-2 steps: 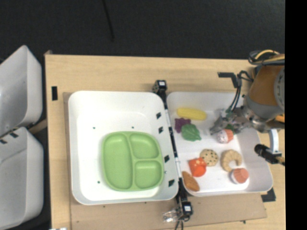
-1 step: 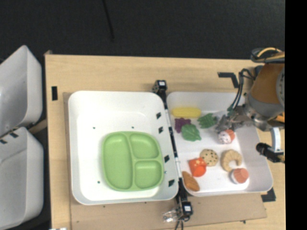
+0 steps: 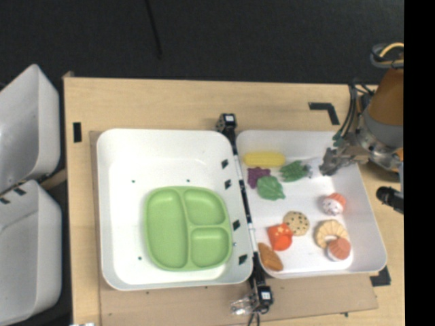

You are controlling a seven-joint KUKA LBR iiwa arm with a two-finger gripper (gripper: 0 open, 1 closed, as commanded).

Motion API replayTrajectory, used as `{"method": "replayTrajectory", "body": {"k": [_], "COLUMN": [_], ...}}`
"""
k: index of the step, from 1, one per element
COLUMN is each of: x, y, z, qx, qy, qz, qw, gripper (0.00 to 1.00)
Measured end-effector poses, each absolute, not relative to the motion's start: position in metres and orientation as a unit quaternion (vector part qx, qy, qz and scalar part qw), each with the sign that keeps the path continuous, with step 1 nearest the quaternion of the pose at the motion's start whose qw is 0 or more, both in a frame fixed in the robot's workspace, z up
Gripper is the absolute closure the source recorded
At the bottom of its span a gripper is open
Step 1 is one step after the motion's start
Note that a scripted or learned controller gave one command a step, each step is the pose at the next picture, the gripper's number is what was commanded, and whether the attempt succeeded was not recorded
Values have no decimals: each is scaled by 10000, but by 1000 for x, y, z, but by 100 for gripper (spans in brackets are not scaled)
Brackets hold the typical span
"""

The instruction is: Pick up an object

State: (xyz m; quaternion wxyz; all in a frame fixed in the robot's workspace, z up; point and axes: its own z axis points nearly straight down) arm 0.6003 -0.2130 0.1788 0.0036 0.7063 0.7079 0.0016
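Camera view, from where I sit at the controls, looks down on a wooden tabletop (image 3: pixel 81 263) carrying two white bins. Nothing I can see carries writing, a label or a brand; the small black tags along the rims are too tiny to read.

I see the left bin (image 3: pixel 122 161) holding a light green divided plate (image 3: pixel 187 228) with three compartments, lying flat towards the bin's near right part.

I see the right bin (image 3: pixel 367 243) holding toy food. A yellow corn cob (image 3: pixel 264 159) lies at the far left, with a purple bunch of grapes (image 3: pixel 257 176) just in front of it. Two green leafy pieces sit close by: one (image 3: pixel 270 188) beside the grapes, the other (image 3: pixel 293 171) further right. Near the right wall is a small pink and white round piece (image 3: pixel 333 203). Towards the near side I count a speckled cookie (image 3: pixel 296 222), a red tomato-like piece (image 3: pixel 280 237) touching it, a brown bread roll (image 3: pixel 270 257) by the near left corner, a curled shrimp (image 3: pixel 330 230), and a pink and white slice (image 3: pixel 338 249) just in front of the shrimp.

My arm (image 3: pixel 386 107) comes in from the right. Its pincer (image 3: pixel 330 161) hangs over the far right part of the right bin, just right of the second leafy piece. I cannot tell how it stands, and I see nothing gripped in it.
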Motion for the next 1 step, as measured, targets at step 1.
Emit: {"method": "replayTrajectory", "body": {"k": [1], "x": [598], "y": [-224], "z": [236], "qx": [7071], "qy": [7071], "qz": [11], "qw": [38], "gripper": [100]}}
